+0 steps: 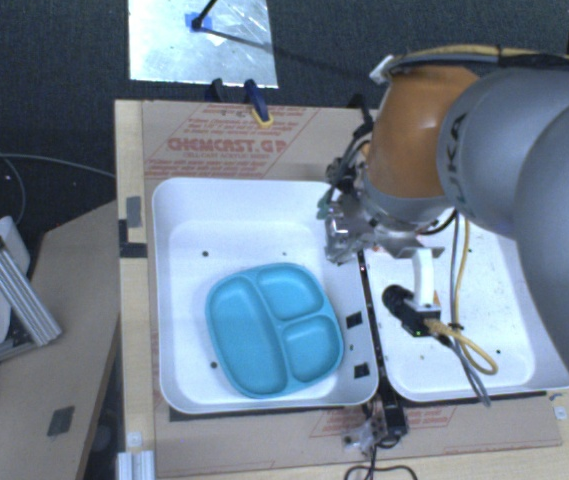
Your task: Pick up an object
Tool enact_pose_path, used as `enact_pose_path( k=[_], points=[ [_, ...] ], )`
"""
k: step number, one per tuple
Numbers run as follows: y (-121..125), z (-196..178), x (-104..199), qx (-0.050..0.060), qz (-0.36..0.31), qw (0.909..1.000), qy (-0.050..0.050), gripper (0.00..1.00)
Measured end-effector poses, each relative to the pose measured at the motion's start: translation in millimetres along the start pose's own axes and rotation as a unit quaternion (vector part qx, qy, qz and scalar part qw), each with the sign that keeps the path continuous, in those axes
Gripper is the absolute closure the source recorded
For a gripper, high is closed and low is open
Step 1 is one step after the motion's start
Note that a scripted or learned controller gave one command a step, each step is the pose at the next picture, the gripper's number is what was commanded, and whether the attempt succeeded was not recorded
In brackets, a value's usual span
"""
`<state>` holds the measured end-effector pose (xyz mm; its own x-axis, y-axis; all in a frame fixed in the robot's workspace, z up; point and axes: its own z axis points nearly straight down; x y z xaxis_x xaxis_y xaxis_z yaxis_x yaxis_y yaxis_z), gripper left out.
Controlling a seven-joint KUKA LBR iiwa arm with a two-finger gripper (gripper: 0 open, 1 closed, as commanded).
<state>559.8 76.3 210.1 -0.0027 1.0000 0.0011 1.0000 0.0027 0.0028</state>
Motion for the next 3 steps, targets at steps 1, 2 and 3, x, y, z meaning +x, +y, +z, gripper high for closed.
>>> enact_pose_path(
  k=[1,2,3],
  points=[
    [19.4,84.7,44.3,0.003,-0.002,1.0,0.0,1.0],
    [84.9,127.2,40.6,-0.002,-0.001,1.0,0.0,1.0],
    [18.9,124.2,61.6,-0.002,0.0,1.0,-0.001,1.0]
  ],
)
